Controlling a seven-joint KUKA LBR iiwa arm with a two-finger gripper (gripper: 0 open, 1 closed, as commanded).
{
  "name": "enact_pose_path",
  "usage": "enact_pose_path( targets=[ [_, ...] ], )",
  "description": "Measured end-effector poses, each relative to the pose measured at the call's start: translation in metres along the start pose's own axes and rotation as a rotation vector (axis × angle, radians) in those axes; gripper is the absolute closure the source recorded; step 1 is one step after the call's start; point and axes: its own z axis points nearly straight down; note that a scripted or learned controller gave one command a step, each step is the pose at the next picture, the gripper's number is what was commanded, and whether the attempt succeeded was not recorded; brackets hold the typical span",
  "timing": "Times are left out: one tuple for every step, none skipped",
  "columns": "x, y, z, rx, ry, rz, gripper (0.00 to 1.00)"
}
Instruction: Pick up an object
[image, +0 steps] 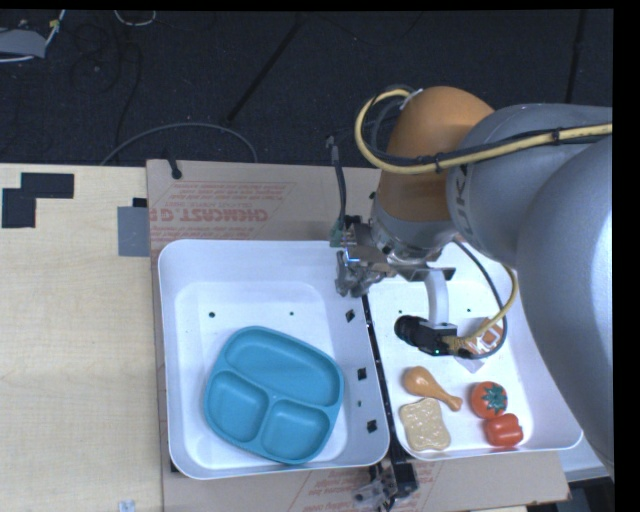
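Observation:
My gripper (350, 272) hangs over the divider between the two bins, at the far edge of the right bin (562, 432). Nothing shows between it and the bin floor. Toy food lies at the near end of the right bin: a tan drumstick (430, 385), a piece of toast (424, 425), a red tomato (489, 398) and a red pepper (503, 431). A small orange and white item (487, 340) sits partly hidden behind the cable, beside the arm. All of these lie toward the camera and to the right of the gripper.
A blue three-compartment plate (272, 393) lies in the left bin (166, 300), toward its near side. The grey arm and its orange band (430, 150) cover the far right part of the right bin. Cardboard (240, 200) lies under both bins.

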Motion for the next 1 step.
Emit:
enact_pose_path(
  targets=[
    [0.0476, 0.0262, 0.0007, -0.002, -0.001, 0.0, 1.0]
  ],
)
